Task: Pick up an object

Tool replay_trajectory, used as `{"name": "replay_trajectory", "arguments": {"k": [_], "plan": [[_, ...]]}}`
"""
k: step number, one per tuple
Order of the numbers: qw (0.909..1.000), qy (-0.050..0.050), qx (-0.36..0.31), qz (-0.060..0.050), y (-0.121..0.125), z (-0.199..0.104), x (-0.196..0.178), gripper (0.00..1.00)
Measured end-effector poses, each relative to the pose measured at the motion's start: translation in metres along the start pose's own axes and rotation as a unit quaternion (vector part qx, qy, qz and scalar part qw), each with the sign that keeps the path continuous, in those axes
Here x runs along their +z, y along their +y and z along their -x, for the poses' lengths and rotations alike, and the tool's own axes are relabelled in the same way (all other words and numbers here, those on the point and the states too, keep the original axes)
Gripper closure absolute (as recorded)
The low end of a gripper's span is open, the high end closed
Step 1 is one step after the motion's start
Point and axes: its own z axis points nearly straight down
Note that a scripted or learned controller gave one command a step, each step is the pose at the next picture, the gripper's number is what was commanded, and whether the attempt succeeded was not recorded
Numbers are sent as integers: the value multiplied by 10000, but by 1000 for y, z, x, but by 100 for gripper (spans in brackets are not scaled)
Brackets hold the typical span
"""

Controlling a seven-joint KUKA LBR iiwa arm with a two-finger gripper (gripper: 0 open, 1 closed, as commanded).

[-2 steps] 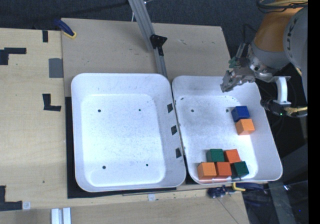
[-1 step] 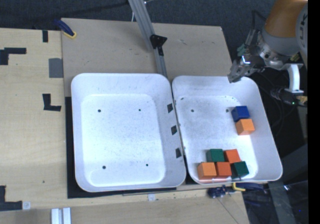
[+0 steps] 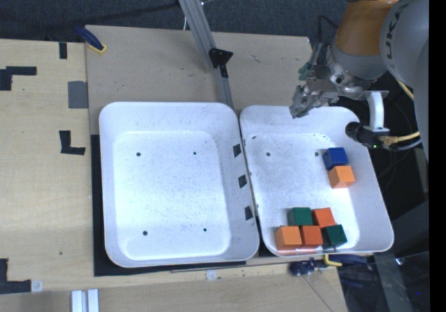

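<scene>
My gripper (image 3: 301, 108) hangs over the far rim of the right bin (image 3: 293, 164), with nothing seen between its fingers. A blue block (image 3: 335, 157) and an orange block (image 3: 341, 176) lie near that bin's right wall, well in front of the gripper. At the bin's near edge sits a cluster: a green block (image 3: 301, 216), an orange block (image 3: 324, 217), another orange block (image 3: 288, 237), a third orange one (image 3: 311, 235) and a dark green block (image 3: 335, 235).
The left bin (image 3: 167, 178) stands beside the right one, their rims touching in the middle. A slanted metal bar (image 3: 198, 18) crosses the bench behind the bins. The grey arm with its orange band (image 3: 373, 4) fills the upper right.
</scene>
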Motion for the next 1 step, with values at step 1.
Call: {"name": "replay_trajectory", "arguments": {"k": [1], "plan": [[10000, 3, -5, 6, 5, -53, -8, 100]]}}
